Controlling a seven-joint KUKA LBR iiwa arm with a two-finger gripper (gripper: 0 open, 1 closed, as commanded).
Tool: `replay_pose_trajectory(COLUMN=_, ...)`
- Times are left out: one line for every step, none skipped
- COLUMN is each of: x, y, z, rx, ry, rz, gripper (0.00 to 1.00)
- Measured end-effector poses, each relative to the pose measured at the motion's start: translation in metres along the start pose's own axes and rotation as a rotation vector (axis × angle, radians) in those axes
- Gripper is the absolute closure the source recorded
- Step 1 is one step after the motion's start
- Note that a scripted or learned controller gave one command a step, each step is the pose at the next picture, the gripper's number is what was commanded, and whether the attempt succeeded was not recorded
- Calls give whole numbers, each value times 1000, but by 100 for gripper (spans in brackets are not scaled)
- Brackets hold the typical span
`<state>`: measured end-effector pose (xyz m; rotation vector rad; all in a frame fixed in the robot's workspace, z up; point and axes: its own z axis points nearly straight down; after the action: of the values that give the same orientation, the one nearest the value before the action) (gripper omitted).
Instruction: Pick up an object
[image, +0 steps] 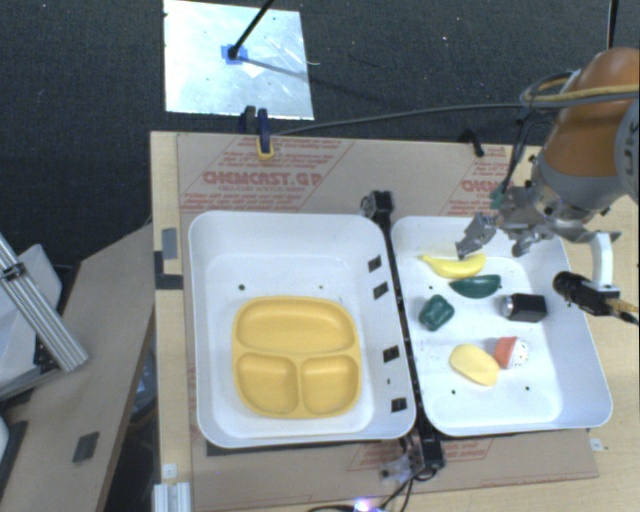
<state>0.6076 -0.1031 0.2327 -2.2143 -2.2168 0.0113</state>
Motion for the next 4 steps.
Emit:
replay_pose_trajectory(x=0, y=2, z=-7, rx=-12, ry=-1, rz=-2, gripper=0)
replay_pose_trajectory(x=1, y=9, z=53, rx=-11, ry=-1, rz=-1, gripper=0)
replay_pose_trajectory(x=1, y=4, z=96, rx=-9, ry=0, rz=0, gripper=0)
replay_pose_trajectory(x=1, y=5, z=147, rx=-9, ry=0, rz=0, gripper=0)
